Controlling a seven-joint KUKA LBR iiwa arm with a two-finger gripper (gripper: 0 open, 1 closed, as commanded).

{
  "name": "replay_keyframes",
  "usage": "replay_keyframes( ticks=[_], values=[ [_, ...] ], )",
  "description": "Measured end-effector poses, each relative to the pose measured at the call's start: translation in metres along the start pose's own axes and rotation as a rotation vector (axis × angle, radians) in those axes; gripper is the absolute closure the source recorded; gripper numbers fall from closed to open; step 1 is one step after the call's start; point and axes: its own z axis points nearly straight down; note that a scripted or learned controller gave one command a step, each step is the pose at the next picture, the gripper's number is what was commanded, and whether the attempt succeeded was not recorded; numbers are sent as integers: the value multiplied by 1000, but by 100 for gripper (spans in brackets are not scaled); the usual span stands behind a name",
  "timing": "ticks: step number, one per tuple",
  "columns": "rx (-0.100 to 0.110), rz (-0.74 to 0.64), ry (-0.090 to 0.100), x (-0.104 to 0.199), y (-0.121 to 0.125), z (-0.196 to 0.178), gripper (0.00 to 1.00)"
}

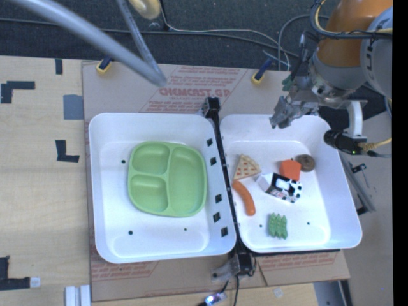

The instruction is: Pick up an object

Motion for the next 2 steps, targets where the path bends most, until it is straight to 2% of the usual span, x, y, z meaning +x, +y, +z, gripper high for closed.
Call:
replay_keyframes(
  ticks=[2],
  values=[
    [2,-1,0,104,-37,8,100]
  ],
)
